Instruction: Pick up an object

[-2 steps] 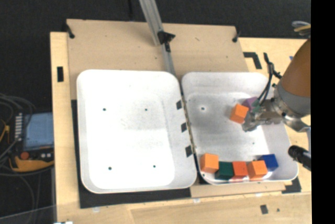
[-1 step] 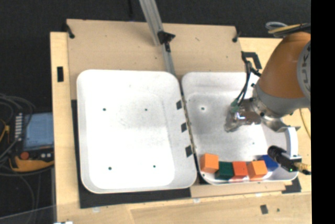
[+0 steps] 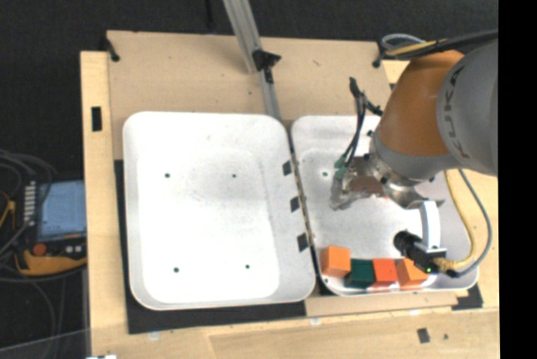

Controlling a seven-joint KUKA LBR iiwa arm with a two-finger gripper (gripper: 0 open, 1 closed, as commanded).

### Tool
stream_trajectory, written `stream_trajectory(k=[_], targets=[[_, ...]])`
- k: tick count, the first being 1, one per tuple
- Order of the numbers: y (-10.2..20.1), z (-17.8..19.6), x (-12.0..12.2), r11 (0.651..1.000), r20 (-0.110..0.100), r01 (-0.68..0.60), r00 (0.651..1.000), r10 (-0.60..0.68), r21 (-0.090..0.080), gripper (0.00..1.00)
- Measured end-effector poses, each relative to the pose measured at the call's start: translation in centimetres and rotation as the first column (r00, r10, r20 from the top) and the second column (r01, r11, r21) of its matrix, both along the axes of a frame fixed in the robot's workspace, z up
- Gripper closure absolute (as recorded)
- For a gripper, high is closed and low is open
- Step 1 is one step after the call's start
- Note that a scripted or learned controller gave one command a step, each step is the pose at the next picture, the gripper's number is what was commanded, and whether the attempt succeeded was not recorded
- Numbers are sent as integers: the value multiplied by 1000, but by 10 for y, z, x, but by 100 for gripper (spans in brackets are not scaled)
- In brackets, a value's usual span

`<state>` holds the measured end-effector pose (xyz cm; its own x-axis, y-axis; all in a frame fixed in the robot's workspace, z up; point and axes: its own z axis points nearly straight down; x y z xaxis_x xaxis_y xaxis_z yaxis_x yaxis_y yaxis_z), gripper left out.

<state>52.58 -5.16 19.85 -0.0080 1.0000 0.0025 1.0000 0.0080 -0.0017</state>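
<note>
The jaws hang low over the upper middle of the right bin (image 3: 315, 143), the gripper (image 3: 346, 191) pointing down toward the bin's bare white floor; whether they are released or clenched cannot be told from this slant, and nothing can be seen between them. The grey arm (image 3: 470, 114) with its orange band (image 3: 415, 106) comes in from the right and covers much of that bin's far side.

The blocks lie well apart from the jaws, in a row along the right bin's near edge: an orange block (image 3: 337, 260) at the left, a dark green block (image 3: 362, 272) touching it, then a second orange block (image 3: 385, 270) and a third orange block (image 3: 410, 273), the last partly under a black fitting of the arm.

The left bin (image 3: 205, 206) sits just beside the right one, edges touching, its floor showing a few small dark dots. Both rest on the pale wooden worktop (image 3: 193, 72).
</note>
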Motion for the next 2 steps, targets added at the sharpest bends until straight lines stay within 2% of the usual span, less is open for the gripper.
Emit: stream_trajectory(k=[1,2], targets=[[62,4,6,1000,2,-1,1000,1,0,100],[104,14,15,1000,3,1,1000,-1,0,100]])
